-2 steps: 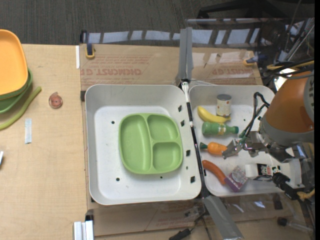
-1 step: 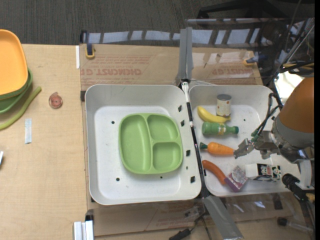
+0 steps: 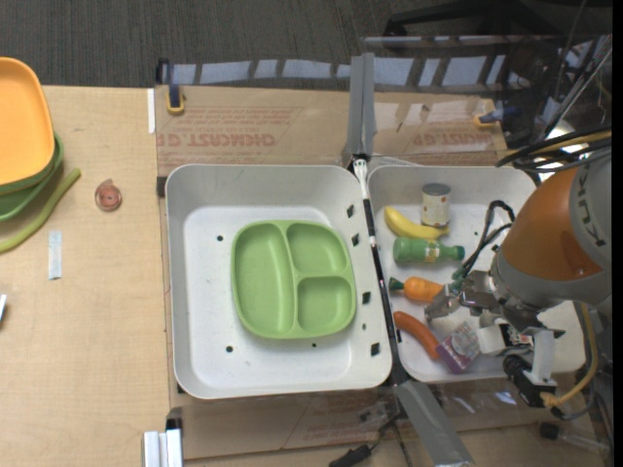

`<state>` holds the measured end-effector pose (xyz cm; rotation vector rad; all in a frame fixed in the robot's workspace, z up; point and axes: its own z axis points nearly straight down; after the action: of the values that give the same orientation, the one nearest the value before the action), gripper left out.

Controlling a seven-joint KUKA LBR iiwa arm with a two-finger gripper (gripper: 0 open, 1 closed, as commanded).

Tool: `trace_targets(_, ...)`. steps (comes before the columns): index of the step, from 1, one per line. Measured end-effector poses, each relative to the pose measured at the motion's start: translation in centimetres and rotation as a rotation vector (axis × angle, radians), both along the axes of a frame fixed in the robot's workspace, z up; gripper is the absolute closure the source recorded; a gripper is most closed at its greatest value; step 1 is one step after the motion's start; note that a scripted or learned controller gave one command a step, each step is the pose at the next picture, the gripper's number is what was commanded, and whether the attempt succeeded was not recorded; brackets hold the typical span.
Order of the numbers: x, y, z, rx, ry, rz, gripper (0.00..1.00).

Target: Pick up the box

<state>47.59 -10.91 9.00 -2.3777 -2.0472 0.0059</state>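
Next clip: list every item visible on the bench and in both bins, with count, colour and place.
Left bin: 1, white, centre of bench.
Right bin: 1, white, beside the left bin.
Divided plate: 1, green, in the left bin.
Can: 1, tan with silver lid, back of the right bin.
Banana: 1, yellow, right bin, in front of the can.
Bottle: 1, green, lying in the right bin.
Carrot: 1, orange, right bin.
Chili pepper: 1, red-orange, front of the right bin.
Purple item: 1, by the gripper; identity unclear.
Stacked plates: orange on green, far left.
Small round object: 1, pink, on the bench.
Arm: 1, grey and orange, over the right bin.
Gripper: 1, low in the right bin.
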Motion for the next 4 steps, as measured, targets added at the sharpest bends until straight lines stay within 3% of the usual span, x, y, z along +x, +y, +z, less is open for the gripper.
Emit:
trace_targets(1, 0.1, -0.7, 4.3, -0.001, -0.003, -0.056, 0.00)
trace_targets(2, 0.0, -0.7, 0.0, 0.000, 0.000, -0.063, 0.00)
trace_targets(3, 0.1, 0.9, 0.1, 0.001, -0.003, 0.325, 0.00)
trace_targets(4, 0.1, 0.8, 0.9, 0.001, -0.002, 0.322, 1.00)
